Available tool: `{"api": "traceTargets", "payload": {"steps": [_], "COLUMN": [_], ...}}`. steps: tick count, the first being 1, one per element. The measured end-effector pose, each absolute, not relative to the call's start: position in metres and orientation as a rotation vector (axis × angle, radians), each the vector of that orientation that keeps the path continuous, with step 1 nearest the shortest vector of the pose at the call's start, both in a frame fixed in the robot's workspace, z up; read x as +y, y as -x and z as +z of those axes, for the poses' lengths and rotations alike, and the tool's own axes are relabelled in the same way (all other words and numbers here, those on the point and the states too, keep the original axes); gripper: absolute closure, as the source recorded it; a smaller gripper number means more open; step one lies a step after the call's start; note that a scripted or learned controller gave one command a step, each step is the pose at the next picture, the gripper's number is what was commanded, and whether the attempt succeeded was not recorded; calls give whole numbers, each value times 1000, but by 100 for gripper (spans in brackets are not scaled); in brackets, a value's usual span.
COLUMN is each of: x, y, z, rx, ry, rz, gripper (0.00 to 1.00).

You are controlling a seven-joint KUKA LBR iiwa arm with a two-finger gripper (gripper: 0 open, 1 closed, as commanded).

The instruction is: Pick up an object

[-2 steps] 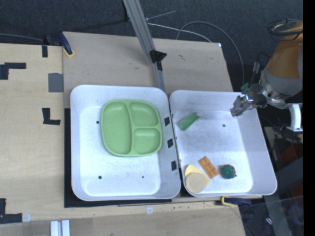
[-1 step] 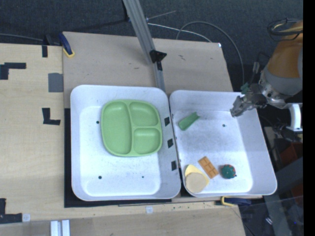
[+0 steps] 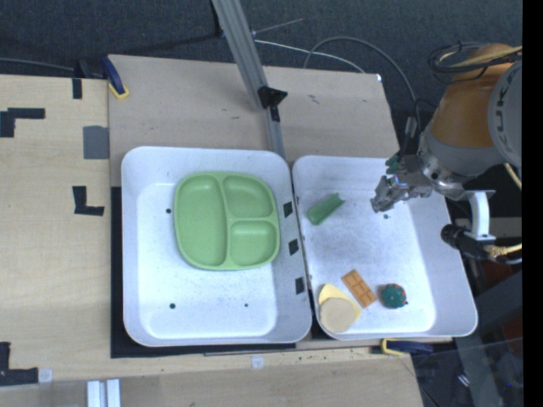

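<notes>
I can't tell my gripper's state; the green block left of it looks light and stiff, best pinched across its narrow sides.

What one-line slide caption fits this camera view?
Gripper over right bin near green block; green divided plate in left bin.

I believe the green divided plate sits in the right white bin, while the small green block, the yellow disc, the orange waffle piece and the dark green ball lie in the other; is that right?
Not quite: the camera view shows the green divided plate in the left white bin. The small green block, yellow disc, orange waffle piece and dark green ball lie in the right white bin.
</notes>
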State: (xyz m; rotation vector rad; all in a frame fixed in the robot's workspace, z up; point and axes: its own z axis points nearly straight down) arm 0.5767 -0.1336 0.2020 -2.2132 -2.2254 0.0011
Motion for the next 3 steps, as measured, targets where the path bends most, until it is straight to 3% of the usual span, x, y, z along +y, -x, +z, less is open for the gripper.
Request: {"api": "traceTargets", "payload": {"steps": [3], "x": [47], "y": [-545], "z": [215], "rx": [-2229], "ry": [2209], "rz": [0], "gripper": [100]}}
